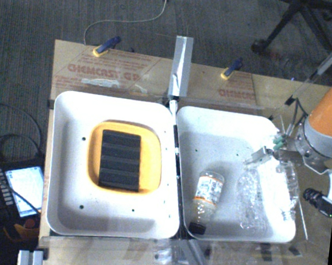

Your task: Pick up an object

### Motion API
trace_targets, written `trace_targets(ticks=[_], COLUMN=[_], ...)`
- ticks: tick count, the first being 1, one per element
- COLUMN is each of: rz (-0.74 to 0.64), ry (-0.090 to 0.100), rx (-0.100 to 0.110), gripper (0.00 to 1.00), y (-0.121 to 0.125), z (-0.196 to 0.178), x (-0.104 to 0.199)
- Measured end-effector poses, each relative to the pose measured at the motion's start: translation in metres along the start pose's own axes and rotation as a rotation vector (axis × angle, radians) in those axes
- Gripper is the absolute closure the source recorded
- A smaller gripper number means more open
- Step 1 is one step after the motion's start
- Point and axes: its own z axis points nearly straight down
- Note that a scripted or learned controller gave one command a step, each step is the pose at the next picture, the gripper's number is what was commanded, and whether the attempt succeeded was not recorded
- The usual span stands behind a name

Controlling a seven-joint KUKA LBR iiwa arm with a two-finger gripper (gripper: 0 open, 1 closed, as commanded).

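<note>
Gripper (270,152) sits at the right side of the frame, over the upper right part of the right bin (227,121), and honestly you can't tell how it's set or whether it's got anything. Your bottle (206,194) lies on its side low in that bin near the centre divider, dark cap toward the bottom, with crinkled clear plastic (252,199) just beside it. Left bin (68,147) holds a yellow tray (96,150) with a black block (120,160) on it.
</note>
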Motion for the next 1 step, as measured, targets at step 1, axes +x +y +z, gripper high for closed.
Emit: trace_targets(ticks=[1], rz=[-0.155], ry=[0.007], rx=[-0.007], gripper=[0.00], y=[0.0097], z=[0.0977], x=[-0.0163])
